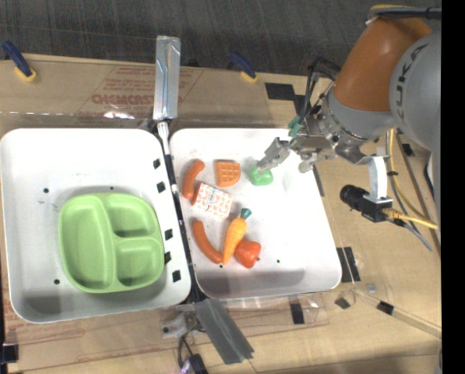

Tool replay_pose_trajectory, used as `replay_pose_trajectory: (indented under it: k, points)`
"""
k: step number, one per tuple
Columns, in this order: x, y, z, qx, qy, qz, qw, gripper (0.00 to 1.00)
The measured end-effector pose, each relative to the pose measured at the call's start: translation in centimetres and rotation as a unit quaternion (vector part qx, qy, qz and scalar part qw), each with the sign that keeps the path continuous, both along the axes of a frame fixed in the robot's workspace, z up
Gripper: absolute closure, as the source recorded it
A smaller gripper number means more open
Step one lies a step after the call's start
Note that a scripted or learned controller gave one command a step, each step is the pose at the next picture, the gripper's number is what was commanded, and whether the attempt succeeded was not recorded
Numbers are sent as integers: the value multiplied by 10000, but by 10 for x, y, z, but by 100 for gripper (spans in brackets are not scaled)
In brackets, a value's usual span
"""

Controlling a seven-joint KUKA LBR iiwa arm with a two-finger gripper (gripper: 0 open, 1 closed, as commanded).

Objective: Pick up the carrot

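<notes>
From the right edge of the camera view, the grey KUKA arm with its orange band point(376, 53) reaches down and to the left over the upper right corner of the right-hand shallow white bin point(310, 248). Its two-finger gripper point(269, 158) hangs just above a small green toy piece point(261, 176) near the bin's back wall; whether the claw is spread or closed cannot be told from this angle. The orange toy carrot with a green top point(234, 236) lies toward the front middle of that bin, tilted, touching a curved orange-red sausage point(207, 242) on its left and a red pepper-like toy point(248, 253) on its right. Behind it sit a white patterned block point(213, 199), a second sausage point(190, 178) and an orange waffle-shaped piece point(227, 172). The left-hand white bin point(22, 162) holds a light green plastic divided tray point(112, 242).
</notes>
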State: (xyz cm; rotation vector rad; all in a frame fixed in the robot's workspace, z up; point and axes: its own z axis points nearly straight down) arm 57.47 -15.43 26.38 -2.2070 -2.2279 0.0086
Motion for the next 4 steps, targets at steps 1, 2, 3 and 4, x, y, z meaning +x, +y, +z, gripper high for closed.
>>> replay_pose_trajectory:
  k: [1,2,3,4]
  points:
    - [-82,51,-65,-2,7,-582,9983,0]
    - [-71,19,-174,-1,-35,-867,9962,0]
    - [-71,18,-167,-11,-9,-839,9965,100]
    - [-48,70,-55,-16,-12,-2357,9718,100]
